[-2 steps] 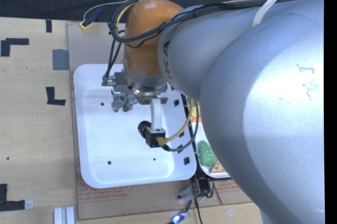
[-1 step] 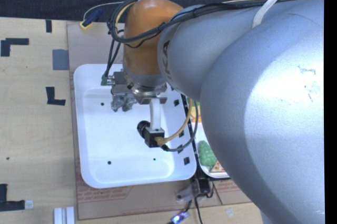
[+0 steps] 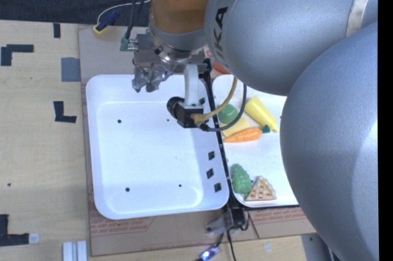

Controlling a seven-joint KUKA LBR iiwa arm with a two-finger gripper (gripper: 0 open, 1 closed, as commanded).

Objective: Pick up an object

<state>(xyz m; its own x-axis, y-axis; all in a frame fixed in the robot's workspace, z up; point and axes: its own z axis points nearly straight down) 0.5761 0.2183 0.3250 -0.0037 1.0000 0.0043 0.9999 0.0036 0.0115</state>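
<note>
My gripper (image 3: 148, 80) hangs over the far rim of the left bin (image 3: 147, 155), under the orange wrist band. No object shows at its tip. The objects lie in the right bin (image 3: 270, 203): an orange carrot (image 3: 243, 136), a yellow piece (image 3: 261, 112), a green round piece (image 3: 228, 113) and a pale yellow piece (image 3: 237, 125) close together near the divider. Nearer the front lie a green leafy piece (image 3: 241, 179) and a waffle-patterned wedge (image 3: 261, 190). The arm hides much of the right bin.
A black cable and a black fitting (image 3: 180, 111) dangle from the wrist over the left bin's far right corner. Brown cardboard (image 3: 86, 69) lies under the bins on the wooden bench. The big grey arm link (image 3: 319, 69) covers the right side.
</note>
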